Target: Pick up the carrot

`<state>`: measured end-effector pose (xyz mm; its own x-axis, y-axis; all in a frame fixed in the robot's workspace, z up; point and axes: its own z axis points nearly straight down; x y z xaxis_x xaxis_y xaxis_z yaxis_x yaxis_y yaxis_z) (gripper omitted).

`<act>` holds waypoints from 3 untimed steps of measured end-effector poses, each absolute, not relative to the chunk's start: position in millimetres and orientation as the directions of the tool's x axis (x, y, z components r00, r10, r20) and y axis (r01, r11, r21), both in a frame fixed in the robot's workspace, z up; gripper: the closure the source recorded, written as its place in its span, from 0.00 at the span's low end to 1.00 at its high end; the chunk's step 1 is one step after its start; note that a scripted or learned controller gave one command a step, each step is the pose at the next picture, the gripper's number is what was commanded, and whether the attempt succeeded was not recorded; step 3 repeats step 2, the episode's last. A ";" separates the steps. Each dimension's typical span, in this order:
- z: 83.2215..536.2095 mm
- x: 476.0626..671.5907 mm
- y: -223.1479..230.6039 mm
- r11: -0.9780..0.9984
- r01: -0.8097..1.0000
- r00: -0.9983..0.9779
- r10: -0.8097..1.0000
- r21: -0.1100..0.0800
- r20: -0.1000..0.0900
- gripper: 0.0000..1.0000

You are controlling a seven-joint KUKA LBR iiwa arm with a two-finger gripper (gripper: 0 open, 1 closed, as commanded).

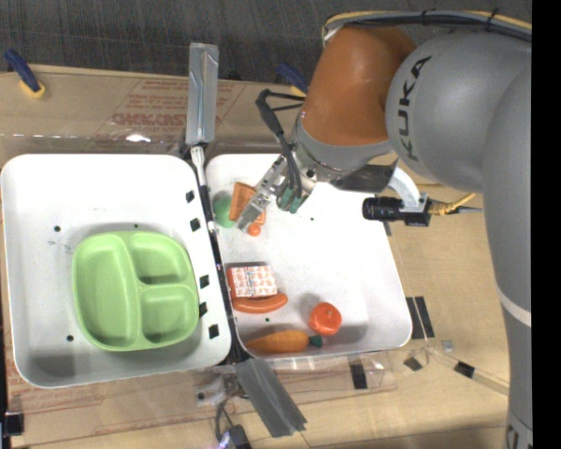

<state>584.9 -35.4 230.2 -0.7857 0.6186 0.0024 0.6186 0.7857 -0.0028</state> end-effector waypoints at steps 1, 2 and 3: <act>374.9 647.3 -35.8 0.591 0.807 -0.591 0.807 0.001 -0.003 1.00; 264.5 582.3 -34.3 0.568 0.823 -0.568 0.823 -0.005 0.003 1.00; 264.5 582.3 -34.3 0.568 0.823 -0.568 0.823 -0.005 0.003 1.00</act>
